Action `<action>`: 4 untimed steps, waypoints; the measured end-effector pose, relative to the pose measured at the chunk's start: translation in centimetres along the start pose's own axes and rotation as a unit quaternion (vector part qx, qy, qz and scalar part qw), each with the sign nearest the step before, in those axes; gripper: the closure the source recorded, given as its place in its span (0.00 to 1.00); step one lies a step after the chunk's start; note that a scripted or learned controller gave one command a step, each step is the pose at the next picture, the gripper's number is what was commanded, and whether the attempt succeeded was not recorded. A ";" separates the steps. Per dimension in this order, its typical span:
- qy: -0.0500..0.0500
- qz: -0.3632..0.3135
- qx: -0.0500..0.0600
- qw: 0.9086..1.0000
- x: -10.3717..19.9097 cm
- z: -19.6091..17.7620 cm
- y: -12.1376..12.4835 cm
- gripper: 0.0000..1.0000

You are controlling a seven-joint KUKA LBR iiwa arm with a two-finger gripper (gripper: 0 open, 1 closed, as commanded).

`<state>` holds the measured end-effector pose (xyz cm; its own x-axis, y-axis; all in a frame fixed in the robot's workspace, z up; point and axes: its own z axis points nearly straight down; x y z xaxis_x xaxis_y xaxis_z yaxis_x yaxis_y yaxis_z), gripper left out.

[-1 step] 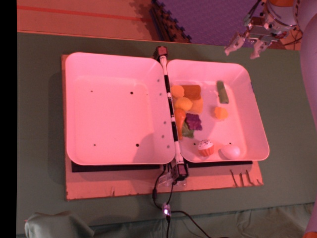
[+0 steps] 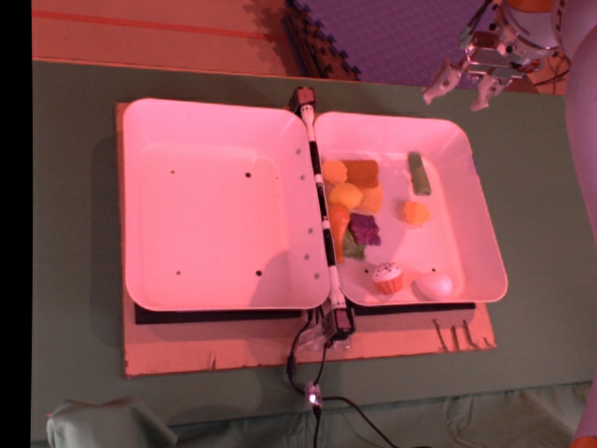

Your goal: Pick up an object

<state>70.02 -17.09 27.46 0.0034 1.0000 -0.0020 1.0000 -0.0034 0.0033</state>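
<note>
While end effector (image 2: 464,86) hovers open, cupcake (image 2: 387,277) in rt bin (image 2: 485,241)

A green-covered bench (image 2: 75,203) bears a cardboard sheet (image 2: 187,348) under two white bins (image 2: 140,119).

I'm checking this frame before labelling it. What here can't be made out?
- End effector, camera view: fingers spread with nothing between them; arm above cut off by the frame edge.
- Clustered toys, right bin: they overlap, hiding their outlines.
- Purple item: too small to identify.
</note>
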 end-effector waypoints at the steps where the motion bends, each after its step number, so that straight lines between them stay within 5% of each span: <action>1: 0.000 0.000 0.003 1.000 -0.1 4.4 0.8 0.00; 4: 0.003 -0.001 0.003 1.000 -0.3 16.6 -0.1 0.00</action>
<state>69.97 -17.41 10.87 0.0021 1.0000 0.0035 1.0000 -0.0020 -0.0034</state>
